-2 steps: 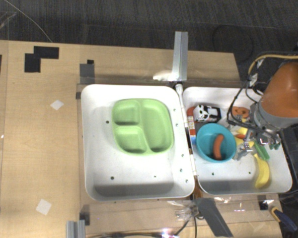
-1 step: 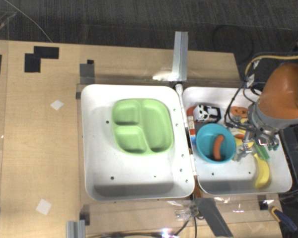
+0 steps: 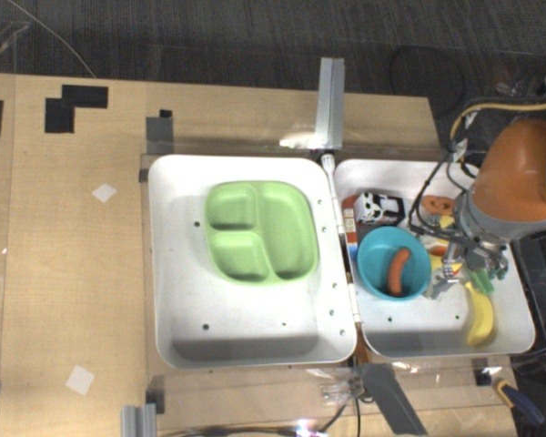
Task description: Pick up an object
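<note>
A pale wooden bench (image 3: 64, 271) fills most of the frame below a dark floor strip. Two shallow white bins sit on it side by side: the left bin (image 3: 177, 335) at centre, the right bin (image 3: 419, 335) at right.

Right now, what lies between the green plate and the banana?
In the camera view, between the green divided plate and the banana sit the bins' adjoining walls and a blue bowl holding a sausage.

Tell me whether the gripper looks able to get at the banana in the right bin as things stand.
Probably yes. The banana lies uncovered near the right bin's front right corner, just below the gripper, with nothing on top of it. The bin wall close by may hamper a grasp.
</note>
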`<move>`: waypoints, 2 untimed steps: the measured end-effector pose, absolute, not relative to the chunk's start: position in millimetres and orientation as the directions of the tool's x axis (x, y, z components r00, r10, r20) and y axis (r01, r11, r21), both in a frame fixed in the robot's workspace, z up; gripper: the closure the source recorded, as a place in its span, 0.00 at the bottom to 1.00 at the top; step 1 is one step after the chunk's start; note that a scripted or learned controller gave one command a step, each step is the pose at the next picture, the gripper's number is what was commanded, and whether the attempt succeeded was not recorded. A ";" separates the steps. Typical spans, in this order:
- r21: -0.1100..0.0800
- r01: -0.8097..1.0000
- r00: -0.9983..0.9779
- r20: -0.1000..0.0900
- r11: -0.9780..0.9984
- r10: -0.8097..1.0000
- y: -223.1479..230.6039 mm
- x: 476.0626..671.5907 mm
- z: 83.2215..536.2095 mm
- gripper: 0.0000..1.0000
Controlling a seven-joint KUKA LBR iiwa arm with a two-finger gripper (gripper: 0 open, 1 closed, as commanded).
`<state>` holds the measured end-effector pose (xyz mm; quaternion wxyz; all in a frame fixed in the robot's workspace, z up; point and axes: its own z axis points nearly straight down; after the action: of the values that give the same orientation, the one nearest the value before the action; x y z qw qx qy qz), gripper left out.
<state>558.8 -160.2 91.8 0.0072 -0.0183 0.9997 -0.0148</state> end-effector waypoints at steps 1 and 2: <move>-0.020 0.145 -0.989 -0.029 0.989 0.145 -147.0 524.2 91.9 0.00; -0.025 0.318 -0.948 -0.035 0.948 0.317 -139.5 499.3 92.4 0.00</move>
<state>499.3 -139.5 92.4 0.0153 0.1610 0.9867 -0.0151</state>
